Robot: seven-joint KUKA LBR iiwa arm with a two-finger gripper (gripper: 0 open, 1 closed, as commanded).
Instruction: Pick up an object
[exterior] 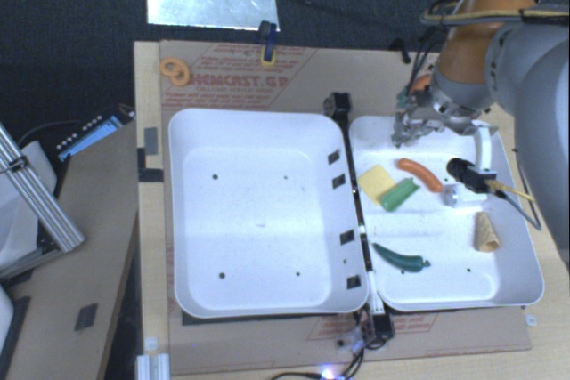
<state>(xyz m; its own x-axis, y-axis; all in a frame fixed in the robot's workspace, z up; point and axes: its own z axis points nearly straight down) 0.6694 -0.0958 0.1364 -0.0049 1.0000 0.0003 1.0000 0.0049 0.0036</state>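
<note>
My gripper (408,136) hangs over the far part of the right bin (517,285), with nothing visible between its fingers. Just below it lies an orange sausage-shaped piece (419,173). A yellow block (375,181) and a light green piece (399,193) lie together near the bin's left wall. A dark green pepper-like piece (400,258) rests toward the near side. A tan cone-shaped piece (485,232) lies at the right.
The left bin (258,209) sits beside the right one, split from it by a black-clipped divider (354,200). An orange ring (175,70) and a yellow-blue clamp (267,44) lie on the cardboard behind the bins.
</note>
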